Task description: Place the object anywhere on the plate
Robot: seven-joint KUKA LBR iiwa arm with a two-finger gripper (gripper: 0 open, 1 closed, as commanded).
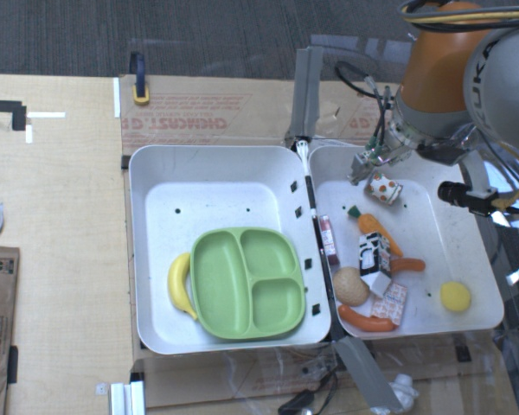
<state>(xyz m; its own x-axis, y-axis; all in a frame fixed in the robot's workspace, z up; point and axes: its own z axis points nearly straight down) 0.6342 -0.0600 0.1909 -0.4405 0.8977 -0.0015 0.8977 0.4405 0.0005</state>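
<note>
We see the green plate (245, 282) in the left bin (156, 180), half covering a banana (181, 285). Right of the plate, the gripper (369, 164) hangs beside a small white object (384, 189) — its fingers blur together, so their state we cannot tell.

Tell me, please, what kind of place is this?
Probably a robot test lab: a grey arm reaches over two white bins, one holding a green plate, the other toy food.

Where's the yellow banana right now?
The yellow banana lies in the left white bin, curved against the left edge of the green divided plate, between the plate and the bin's left wall.
</note>
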